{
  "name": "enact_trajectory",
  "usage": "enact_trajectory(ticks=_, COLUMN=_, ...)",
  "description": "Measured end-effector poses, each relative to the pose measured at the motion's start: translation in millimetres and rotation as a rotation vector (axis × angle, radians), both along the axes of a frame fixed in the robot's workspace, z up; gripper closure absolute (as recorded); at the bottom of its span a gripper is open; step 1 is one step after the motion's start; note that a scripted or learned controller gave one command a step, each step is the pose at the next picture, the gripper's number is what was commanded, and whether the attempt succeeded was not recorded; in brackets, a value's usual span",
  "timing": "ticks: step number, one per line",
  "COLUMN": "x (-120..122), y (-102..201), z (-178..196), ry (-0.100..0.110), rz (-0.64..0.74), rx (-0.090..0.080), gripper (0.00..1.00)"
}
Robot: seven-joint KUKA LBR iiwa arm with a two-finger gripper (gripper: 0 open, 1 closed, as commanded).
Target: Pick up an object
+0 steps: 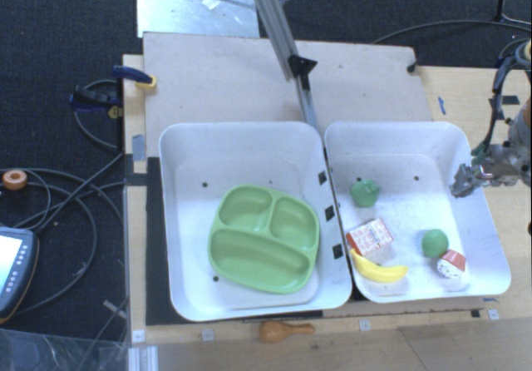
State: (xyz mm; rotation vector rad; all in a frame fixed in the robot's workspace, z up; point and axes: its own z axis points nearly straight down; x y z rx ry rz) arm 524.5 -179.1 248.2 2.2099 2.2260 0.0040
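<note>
At the right edge of the frame, the gripper (467, 180) hovers over the right bin's (399, 138) rim; whether it is clenched or released I cannot tell.

Candidate objects lie loose toward that bin's lower half, likely scattered for picking: a green lump (364, 192), a red-and-white carton (370, 238) touching a banana (379, 269), a green ball (434, 242) beside a red-and-white toy (452, 264). Left bin (241, 140) holds a green divided plate (264, 238). Both bins sit on a pale board (233, 78); cables (75, 195) trail over dark carpet at left.

One camera, seemingly fairly high, looks slantwise down on both bins (249, 140)
</note>
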Motion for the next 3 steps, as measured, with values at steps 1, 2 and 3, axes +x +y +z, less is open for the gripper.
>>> enact_trajectory(ticks=1, x=34.9, y=47.5, z=-6.0, ry=0.001, rz=0.005, rx=0.002, gripper=1.0)
enact_trajectory(ticks=2, x=61.7, y=94.0, z=-17.1, ry=0.002, rz=0.004, rx=0.003, gripper=1.0)
enact_trajectory(ticks=3, x=89.7, y=135.3, z=-20.5, ry=0.002, rz=0.003, rx=0.003, gripper=1.0)
